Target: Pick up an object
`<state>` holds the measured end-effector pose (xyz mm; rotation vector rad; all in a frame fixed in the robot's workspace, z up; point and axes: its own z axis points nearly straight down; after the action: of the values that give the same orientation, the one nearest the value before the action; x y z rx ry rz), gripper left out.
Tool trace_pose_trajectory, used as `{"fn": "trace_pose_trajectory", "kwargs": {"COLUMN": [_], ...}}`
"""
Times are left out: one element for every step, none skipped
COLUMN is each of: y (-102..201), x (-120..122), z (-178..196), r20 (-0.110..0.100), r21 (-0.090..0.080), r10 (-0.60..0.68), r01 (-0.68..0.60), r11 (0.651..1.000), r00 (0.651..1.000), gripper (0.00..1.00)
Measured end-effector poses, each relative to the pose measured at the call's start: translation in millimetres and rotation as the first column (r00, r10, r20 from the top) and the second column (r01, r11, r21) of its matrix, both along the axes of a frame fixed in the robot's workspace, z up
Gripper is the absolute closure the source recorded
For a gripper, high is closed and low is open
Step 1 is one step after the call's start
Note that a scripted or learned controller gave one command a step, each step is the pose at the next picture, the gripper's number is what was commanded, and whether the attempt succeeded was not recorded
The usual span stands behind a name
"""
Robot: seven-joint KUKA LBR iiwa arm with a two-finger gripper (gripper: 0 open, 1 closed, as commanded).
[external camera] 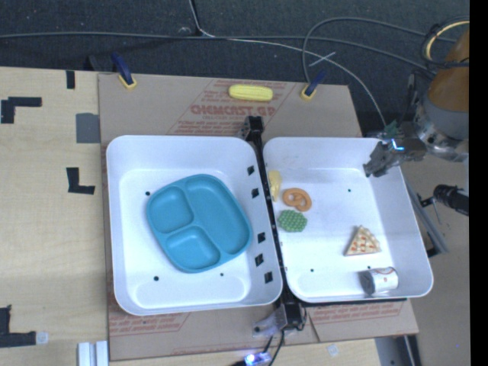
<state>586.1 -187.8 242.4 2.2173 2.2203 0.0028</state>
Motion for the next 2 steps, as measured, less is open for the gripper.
{"fn": "trace_pose_trajectory", "kwargs": {"y": [57,111], "x": [-5,-5], "z": [7,-8], "r20": [-0.004,-0.005], "r21": [0.002,0.002], "r10": [0.004,0.004], "r01": [-0.004,-0.004], "r11": [1.000,1.000], "r00": [1.000,1.000], "gripper": [1.00,1.00]}}
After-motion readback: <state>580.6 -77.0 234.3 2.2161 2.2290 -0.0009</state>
